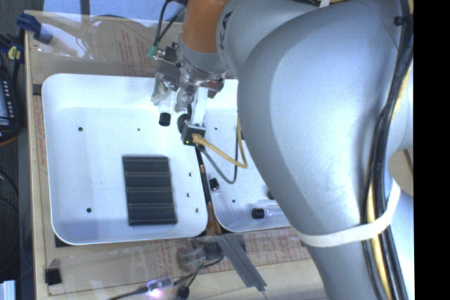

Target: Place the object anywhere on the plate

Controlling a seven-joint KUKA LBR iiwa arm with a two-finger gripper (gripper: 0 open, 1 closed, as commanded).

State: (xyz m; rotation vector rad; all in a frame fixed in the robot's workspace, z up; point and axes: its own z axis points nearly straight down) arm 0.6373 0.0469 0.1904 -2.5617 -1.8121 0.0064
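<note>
The big grey arm (316, 102) comes in from the right and covers most of the right bin (226, 207). It has an orange band (204, 10) just above the wrist. The claw (176, 98) hangs over the top right corner of the left bin (91, 123), close to the wall between the two bins. I cannot tell if the claw is open or closed, and nothing can be seen held in it.

A small black thing (164, 119) sits just under the claw, on the white floor of the left bin. It is too small to tell what it is. The dark ribbed plate (149, 190) lies flat lower down in the same bin, apart from the small black thing. Nothing lies on the plate.

In the right bin, a small black and white piece (258, 213) lies near the bottom edge. A thin yellow cable (226, 159) loops down from the claw over that bin.
</note>
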